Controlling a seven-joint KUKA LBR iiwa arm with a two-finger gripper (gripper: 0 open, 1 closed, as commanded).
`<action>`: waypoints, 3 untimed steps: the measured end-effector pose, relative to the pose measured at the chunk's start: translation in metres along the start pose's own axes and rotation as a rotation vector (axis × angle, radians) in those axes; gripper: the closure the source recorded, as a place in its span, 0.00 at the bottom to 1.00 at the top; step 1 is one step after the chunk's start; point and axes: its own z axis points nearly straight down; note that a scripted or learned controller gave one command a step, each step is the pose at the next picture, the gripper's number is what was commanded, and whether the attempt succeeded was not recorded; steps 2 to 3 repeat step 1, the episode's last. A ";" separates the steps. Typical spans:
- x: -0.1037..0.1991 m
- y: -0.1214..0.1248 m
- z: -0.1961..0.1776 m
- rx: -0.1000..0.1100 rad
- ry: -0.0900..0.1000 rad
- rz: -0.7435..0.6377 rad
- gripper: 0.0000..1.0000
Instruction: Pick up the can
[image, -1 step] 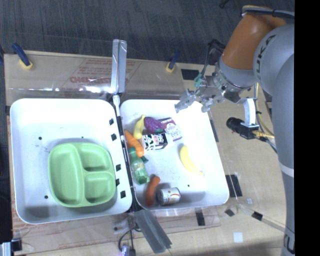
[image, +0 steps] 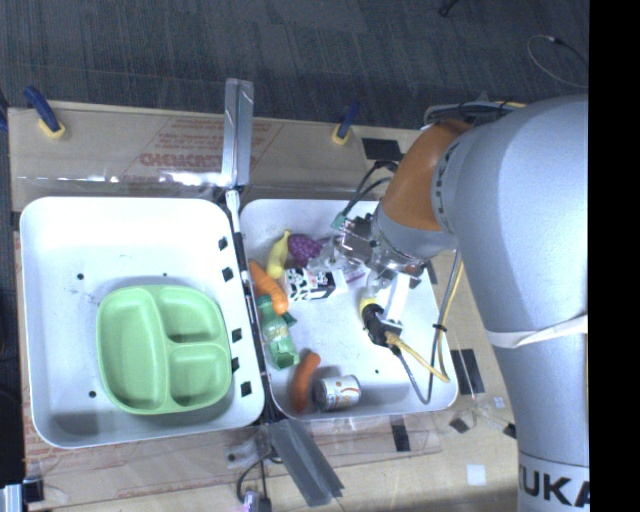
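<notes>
Silver can (image: 338, 392) on its side near bin's front wall, apart from jaws (image: 325, 272), grip state unclear

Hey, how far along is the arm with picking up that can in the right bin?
Done: nothing yet. The can lies on its side near the front edge of the right bin, beside a carrot-like orange piece, with nothing gripping it. In hand: the gripper sits over the toy pile at the bin's back, near the purple grapes, well away from the can. Left: travel to the can, grasp it, lift.
</notes>
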 end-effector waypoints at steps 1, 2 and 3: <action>-0.016 0.069 -0.085 0.015 -0.005 -0.067 0.00; -0.016 0.069 -0.085 0.015 -0.005 -0.067 0.00; -0.016 0.069 -0.085 0.015 -0.005 -0.067 0.00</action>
